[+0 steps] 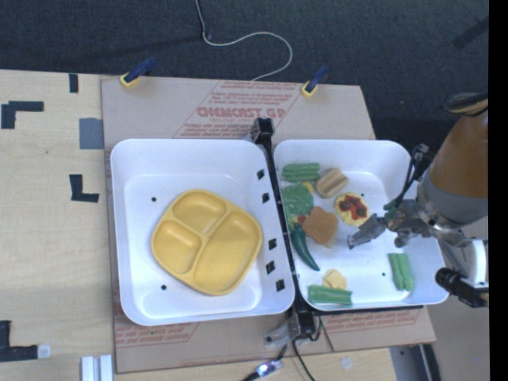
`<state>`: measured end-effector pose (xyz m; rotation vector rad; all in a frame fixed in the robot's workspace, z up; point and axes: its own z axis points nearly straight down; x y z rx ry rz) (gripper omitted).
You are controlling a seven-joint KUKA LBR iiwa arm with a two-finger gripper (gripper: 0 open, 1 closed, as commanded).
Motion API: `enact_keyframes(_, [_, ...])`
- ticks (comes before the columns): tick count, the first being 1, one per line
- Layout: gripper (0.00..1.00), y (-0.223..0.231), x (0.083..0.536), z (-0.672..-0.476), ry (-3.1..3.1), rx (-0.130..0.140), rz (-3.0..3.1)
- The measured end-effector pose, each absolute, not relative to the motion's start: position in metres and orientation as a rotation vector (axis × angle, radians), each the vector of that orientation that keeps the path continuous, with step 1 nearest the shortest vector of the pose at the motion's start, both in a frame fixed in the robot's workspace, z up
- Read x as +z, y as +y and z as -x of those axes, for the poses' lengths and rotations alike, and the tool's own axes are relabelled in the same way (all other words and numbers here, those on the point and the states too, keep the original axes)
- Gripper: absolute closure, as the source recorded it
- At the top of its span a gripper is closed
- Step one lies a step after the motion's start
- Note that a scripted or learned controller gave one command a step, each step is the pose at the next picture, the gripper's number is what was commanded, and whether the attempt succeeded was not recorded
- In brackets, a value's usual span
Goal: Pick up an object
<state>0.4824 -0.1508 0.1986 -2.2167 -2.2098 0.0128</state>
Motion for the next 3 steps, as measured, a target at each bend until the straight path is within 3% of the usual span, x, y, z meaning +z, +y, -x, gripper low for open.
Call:
enact_keyframes(1, [0.00,-0.151,0.204,-0.485,-2.220,0.003,2.220])
enact_keyframes(3, [0.00,-0.145,0.086,-0.478,-2.218,0.005,2.217])
